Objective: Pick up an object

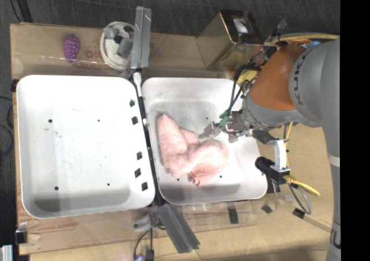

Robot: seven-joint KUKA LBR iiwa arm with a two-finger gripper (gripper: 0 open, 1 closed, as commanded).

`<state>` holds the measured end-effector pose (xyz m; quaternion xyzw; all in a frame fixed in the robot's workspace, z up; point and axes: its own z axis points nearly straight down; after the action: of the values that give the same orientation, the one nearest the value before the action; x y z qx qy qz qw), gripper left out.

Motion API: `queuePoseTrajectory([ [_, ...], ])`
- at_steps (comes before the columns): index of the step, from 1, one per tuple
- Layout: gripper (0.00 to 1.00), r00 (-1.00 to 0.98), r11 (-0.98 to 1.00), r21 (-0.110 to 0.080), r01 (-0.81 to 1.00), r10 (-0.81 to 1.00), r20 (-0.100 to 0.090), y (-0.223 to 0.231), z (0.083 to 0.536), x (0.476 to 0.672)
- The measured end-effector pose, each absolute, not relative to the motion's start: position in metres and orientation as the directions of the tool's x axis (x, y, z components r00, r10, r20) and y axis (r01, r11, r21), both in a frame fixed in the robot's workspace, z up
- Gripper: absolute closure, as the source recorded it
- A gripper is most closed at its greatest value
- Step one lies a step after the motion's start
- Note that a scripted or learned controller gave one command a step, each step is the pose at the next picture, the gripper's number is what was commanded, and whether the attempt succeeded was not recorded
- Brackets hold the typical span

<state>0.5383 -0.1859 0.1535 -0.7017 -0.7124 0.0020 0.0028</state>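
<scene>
A crumpled pink cloth (188, 153) lies in the right bin (173, 95), spread from its left wall toward the middle. My gripper (213, 131) hangs low over the right bin, at the cloth's upper right edge, and looks to be touching or just above the fabric. The grey arm with its orange band comes in from the right, above the bin's right wall. Nothing is visibly lifted off the bin floor.
The left bin (75, 144) stands beside the right one, with a row of black clips along the divider between them. Behind the bins sit a small purple object (71, 47), a white coiled thing (117, 44) and a brown box (228, 37).
</scene>
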Motion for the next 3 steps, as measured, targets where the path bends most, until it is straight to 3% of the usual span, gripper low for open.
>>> queuePoseTrajectory([
  [1,0.0,-0.101,0.101,-0.003,0.995,0.995,0.001,-0.193,0.092,0.564],
  [2,0.0,-0.297,0.297,0.0,0.955,0.955,0.0,-0.169,0.143,0.56],
  [3,0.0,-0.406,0.406,0.0,0.914,0.914,0.001,-0.151,0.092,0.546],
])
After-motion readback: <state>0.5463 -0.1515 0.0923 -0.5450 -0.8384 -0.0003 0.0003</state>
